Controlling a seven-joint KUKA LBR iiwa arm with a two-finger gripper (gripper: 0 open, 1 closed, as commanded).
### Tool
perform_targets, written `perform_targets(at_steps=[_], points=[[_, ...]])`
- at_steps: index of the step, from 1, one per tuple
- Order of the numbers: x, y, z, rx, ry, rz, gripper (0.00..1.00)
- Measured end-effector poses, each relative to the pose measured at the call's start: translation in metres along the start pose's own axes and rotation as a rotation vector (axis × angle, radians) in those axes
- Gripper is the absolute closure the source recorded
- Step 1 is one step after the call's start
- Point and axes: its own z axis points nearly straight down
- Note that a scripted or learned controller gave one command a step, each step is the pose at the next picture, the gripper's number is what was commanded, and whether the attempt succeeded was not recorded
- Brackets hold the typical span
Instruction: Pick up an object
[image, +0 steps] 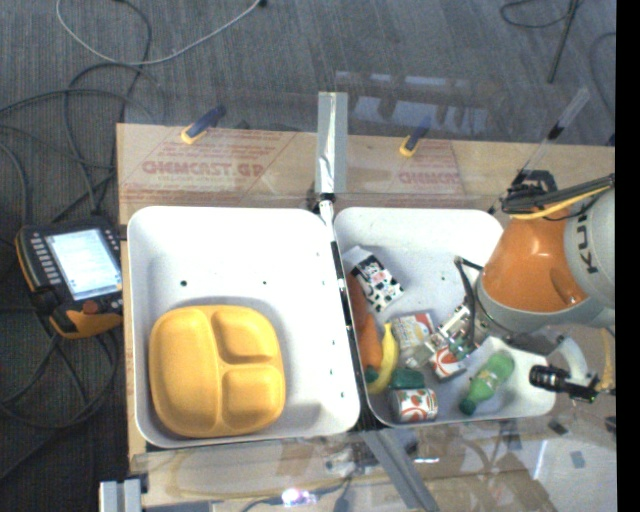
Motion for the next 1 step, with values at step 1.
perform_targets(at_steps=[1], points=[[-0.0002,0.0027,-0.0087,-0.005,0.002,0.001,1.00]])
